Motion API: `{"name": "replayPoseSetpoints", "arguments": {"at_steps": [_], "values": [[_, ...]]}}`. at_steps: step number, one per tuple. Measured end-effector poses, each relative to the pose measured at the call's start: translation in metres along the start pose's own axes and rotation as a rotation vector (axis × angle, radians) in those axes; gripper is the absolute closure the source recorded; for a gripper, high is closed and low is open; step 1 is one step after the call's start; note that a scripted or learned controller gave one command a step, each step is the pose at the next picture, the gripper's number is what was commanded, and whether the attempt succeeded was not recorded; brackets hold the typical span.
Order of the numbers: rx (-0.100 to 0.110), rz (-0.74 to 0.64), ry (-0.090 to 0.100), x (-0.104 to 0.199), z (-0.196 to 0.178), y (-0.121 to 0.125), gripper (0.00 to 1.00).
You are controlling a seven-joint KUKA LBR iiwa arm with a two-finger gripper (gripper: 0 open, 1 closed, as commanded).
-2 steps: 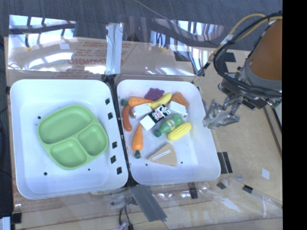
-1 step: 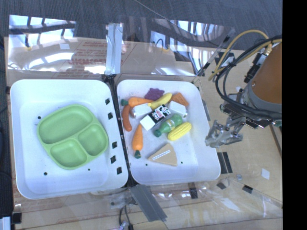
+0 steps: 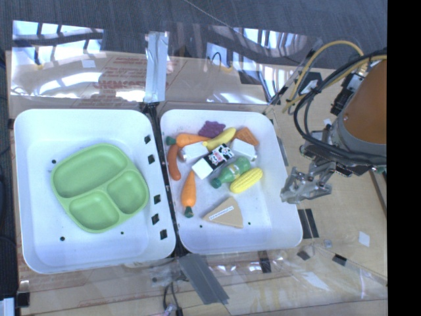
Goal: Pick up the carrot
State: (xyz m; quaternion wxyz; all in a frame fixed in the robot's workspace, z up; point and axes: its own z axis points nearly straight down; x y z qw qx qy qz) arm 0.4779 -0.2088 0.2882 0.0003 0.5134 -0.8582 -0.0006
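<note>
bins: both the left bin [image 3: 29, 176] and the right bin [image 3: 279, 216] are white
divided plate [image 3: 99, 186]: light green
carrot [image 3: 189, 189]: orange, dark green at its near end
grapes [image 3: 212, 129]: purple
banana [image 3: 221, 137]: yellow
corn cob [image 3: 246, 180]: yellow
bottle [image 3: 230, 173]: green
small carton [image 3: 219, 155]: black-and-white blotches like cowhide
wedge [image 3: 223, 214]: tan face with a pale edge
arm [image 3: 368, 110]: orange band over grey
cables [image 3: 322, 58]: yellow and black
bench [image 3: 342, 236]: light brown

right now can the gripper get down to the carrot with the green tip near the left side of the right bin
Probably yes. The gripper hangs outside the right bin's right rim, and the carrot lies with its top uncovered. The green bottle and wedge are close by, though apart from it.
</note>
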Motion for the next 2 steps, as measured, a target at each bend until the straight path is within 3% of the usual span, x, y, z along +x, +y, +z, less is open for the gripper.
{"name": "replayPoseSetpoints", "arguments": {"at_steps": [1,2], "values": [[0.007,-0.148,0.000,-0.018,-0.069,-0.034,1.00],[-0.008,-0.056,-0.001,-0.024,0.028,-0.045,1.00]]}}
